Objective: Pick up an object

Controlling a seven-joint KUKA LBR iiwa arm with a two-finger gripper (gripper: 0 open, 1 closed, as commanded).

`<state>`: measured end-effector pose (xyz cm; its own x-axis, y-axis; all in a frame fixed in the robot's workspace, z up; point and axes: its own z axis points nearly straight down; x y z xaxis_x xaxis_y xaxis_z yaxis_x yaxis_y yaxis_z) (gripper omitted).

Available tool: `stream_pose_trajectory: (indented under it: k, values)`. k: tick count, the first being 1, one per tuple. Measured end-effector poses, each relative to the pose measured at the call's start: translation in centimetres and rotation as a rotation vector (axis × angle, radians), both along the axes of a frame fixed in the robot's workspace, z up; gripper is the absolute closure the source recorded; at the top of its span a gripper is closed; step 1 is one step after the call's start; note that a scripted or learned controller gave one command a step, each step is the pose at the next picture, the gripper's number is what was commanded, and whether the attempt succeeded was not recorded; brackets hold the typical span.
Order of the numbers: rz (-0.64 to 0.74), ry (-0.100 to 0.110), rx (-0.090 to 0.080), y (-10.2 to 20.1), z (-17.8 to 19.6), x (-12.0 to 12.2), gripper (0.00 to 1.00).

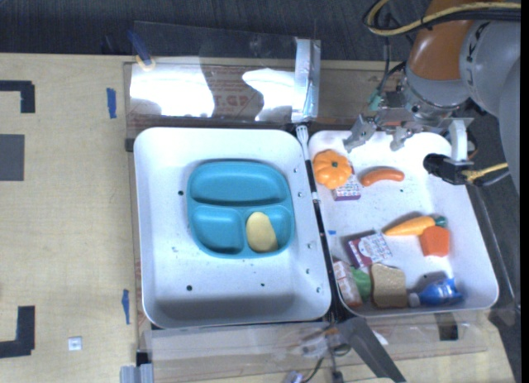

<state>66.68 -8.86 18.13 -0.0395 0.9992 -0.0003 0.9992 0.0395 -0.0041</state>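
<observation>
Bench: you are looking down on a pale wooden bench [66, 232] that is carrying two shallow white bins side by side, with dark floor lying beyond its far edge.
Arm: your grey arm [488, 50] with its orange band is reaching in from the right, hanging over the far edge of the right bin.
Left bin: the left bin [165, 282] is holding a blue divided tray [216, 199], and a yellow lemon-shaped piece [261, 232] is sitting in the tray's near right compartment.
Right bin: the right bin [479, 249] is holding the loose toy foods you could pick from.
Gripper: your gripper [380, 136] is hovering with its two fingers spread apart and nothing between them, just beyond the sausage and right of the pumpkin.
Pumpkin: an orange pumpkin [331, 168] is lying in the far left corner.
Sausage: an orange-red sausage [383, 176] is lying just right of the pumpkin.
Carrot: a carrot [408, 226] is lying mid-bin, touching a red-orange block [436, 241].
Near edge: a brown bread-like slab [388, 284] and a blue item [437, 293] are resting there.
</observation>
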Motion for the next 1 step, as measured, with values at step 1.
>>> stream_pose_trajectory:
  k: [1]
  values:
    - [0.017, -0.005, 0.000, -0.80, -6.30, 0.07, 0.00]
